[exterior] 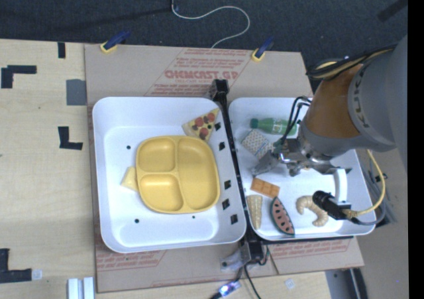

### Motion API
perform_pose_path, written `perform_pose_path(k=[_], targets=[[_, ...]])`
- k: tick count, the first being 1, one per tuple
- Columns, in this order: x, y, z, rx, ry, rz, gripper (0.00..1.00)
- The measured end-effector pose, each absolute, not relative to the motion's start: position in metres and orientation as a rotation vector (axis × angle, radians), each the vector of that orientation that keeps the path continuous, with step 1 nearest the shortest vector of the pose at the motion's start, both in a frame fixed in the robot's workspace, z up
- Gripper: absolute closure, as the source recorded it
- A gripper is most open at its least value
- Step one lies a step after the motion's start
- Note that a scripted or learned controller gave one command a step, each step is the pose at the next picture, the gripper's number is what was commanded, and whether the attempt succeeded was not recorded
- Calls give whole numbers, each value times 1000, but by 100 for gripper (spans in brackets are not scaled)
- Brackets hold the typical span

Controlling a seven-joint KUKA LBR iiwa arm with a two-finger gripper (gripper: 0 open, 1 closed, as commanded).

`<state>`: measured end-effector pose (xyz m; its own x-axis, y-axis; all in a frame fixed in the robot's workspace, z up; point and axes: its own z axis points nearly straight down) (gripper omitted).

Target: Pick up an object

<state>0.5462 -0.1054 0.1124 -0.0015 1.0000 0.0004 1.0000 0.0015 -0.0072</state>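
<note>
Hand: the hand (270, 162) is low in the right bin (358, 228), near its left side. I cannot tell if it is spread or pressed together.
Arm: grey with an orange part (331, 109). It comes in from the right and covers much of the right bin.
Things to pick, right bin: a grey crinkly packet (254, 140) sits just above the hand. A green bottle (270, 124) lies on its side behind the packet. An orange cracker (265, 188) lies just below the hand. A cone (255, 211) and a watermelon slice (281, 215) lie near the front wall, side by side. A tan curly piece (310, 208) lies to their right, next to a black part of the arm.
Left bin: the left bin (112, 225) has a yellow plate (177, 174) with three parts. A pizza slice (203, 125) lies by the plate's top right corner. A yellow wedge (128, 178) peeks out from under the plate's left edge.
In the way: the arm hides the right half of the right bin.
Worktop: brown cardboard (199, 72) lies under both bins, held by two clips at the back.
</note>
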Motion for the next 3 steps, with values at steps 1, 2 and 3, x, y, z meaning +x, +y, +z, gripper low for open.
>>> perform_pose_path(k=[1, 2, 3], targets=[[546, -105, 83, -2219, -2222, 3, 0], [547, -105, 95, -2220, -2224, 1, 100], [545, -112, 154, -2223, -2224, -3, 100]])
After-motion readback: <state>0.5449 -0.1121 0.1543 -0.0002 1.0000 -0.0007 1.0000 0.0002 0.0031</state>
